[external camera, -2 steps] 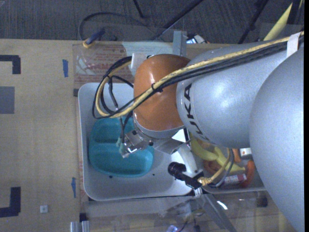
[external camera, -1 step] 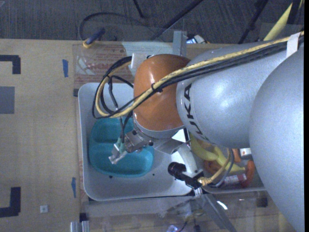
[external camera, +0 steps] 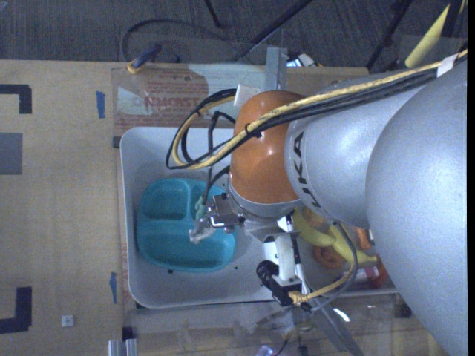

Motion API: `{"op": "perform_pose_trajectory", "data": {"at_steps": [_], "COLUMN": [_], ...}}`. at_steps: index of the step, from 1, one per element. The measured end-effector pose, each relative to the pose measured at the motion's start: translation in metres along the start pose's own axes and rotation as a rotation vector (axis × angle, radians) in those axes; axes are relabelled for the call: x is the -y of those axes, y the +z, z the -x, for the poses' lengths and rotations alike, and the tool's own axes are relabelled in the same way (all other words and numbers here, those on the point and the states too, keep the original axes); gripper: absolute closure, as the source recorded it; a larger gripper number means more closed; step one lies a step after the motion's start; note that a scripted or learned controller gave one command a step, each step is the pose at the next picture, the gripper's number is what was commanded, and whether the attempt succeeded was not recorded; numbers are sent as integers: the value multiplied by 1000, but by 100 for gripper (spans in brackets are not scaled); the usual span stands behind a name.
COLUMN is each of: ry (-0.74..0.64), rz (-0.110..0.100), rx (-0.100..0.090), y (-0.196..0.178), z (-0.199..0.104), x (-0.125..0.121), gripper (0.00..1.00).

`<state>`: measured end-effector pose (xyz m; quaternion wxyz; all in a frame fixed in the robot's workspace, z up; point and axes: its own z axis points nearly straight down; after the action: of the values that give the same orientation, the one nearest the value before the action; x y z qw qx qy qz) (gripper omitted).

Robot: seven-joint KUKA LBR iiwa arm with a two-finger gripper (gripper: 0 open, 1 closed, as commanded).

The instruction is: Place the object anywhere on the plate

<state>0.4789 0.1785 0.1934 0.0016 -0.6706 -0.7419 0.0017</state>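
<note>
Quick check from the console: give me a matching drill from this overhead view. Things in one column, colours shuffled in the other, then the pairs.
Things:
1. plate
2. band above the wrist
3. bin
4. banana-like item

Colours:
A. white
B. yellow
C. teal
D. orange

Pairs: 1-C, 2-D, 3-A, 4-B. The gripper is over the plate's right side.

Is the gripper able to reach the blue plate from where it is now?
Probably yes. The gripper hangs directly over the blue plate in the white bin, and nothing appears to stand between them. The yellow and orange objects lie aside, under the arm.
</note>
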Motion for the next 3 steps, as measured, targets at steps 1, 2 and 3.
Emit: {"op": "perform_pose_trajectory", "data": {"at_steps": [1,2,3], "ry": [3,4,-165], "rz": [1,1,6], "rx": [0,0,1], "y": [-10,-9,-84], "z": [1,1,10], "x": [-1,-1,1], "gripper": [100,0,0]}}
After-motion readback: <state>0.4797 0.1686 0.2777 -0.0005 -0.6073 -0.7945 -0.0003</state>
